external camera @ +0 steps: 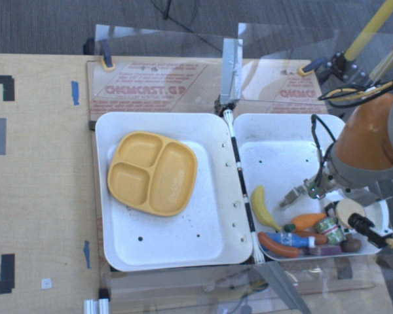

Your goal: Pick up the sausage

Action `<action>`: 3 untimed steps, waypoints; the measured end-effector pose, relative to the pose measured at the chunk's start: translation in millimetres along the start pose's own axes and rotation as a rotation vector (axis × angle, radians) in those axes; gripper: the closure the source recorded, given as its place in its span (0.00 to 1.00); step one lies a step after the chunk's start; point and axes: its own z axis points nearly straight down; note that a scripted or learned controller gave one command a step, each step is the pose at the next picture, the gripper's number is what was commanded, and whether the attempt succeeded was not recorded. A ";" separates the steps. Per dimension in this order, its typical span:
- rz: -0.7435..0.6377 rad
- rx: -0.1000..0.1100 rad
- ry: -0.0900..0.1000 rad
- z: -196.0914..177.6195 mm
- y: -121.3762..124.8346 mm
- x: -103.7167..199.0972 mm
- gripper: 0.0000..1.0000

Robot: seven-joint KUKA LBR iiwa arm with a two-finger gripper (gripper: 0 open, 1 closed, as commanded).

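The sausage (pixel 277 246), a reddish-orange link, lies along the front wall of the right bin (pixel 275 146), partly under a blue item (pixel 295 240). My gripper (pixel 292 197) hangs low over the right bin, above and slightly right of the sausage and apart from it. It sits just right of a yellow banana (pixel 262 208) and left of an orange carrot (pixel 308 221). Nothing shows in its grasp.
A yellow three-part plate (pixel 152 173) lies in the left bin (pixel 164 247). Near the right bin's front right corner are a green can (pixel 329 227), a dark purple piece (pixel 344 246) and a pale round item (pixel 350 209). The arm's orange band (pixel 373 136) overhangs the bin's right side.
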 end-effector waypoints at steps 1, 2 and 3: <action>-0.079 0.001 0.001 0.4 13.5 -12.0 0.00; 0.398 0.000 0.000 -0.3 -34.2 11.1 0.00; 0.305 0.013 0.007 -94.5 -15.7 78.6 0.00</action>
